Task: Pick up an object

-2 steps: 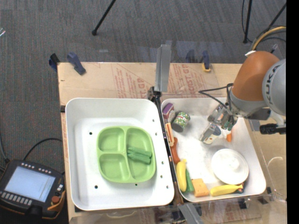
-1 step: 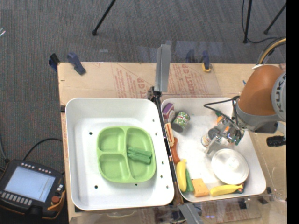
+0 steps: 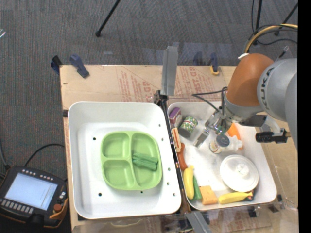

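Left bin (image 3: 82, 130) with green divided plate (image 3: 131, 160), right bin (image 3: 268, 171) of assorted toys, gripper (image 3: 210, 132) apparently open, holding nothing

Your gripper (image 3: 208, 132) hangs low in the right bin (image 3: 268, 178), a small can (image 3: 188, 125) at its ten o'clock, white lid (image 3: 238, 172) at five.

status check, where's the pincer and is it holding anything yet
Pincer low in the right bin, nothing seen between its fingers. Small can just beside it, ungrasped. White lid, bananas and orange block crowd the bin.
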Available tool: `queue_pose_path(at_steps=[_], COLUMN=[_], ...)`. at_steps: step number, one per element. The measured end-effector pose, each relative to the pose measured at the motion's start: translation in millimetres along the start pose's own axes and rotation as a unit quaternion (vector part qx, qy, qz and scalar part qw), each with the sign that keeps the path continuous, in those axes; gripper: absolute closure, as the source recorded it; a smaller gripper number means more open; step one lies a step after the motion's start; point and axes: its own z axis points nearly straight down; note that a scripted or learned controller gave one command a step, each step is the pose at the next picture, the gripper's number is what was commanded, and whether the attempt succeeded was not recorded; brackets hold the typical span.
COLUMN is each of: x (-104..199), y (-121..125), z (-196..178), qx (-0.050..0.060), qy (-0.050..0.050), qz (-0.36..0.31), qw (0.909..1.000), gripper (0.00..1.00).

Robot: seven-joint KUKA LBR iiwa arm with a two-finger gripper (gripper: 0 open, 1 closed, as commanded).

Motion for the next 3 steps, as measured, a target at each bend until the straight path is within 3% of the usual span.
queue_pose_path(at_steps=[1, 2, 3], x=[-7.8, -45.4, -19.2], y=[-92.1, -52.5, -90.0], z=[-0.4, -0.3, 0.1], qx=[0.002, 0.0, 0.001], qy=[0.0, 0.0, 0.001], qz=[0.069, 0.068, 0.075], qw=[0.9976, 0.9977, 0.9971], gripper=[0.0, 0.0, 0.0])
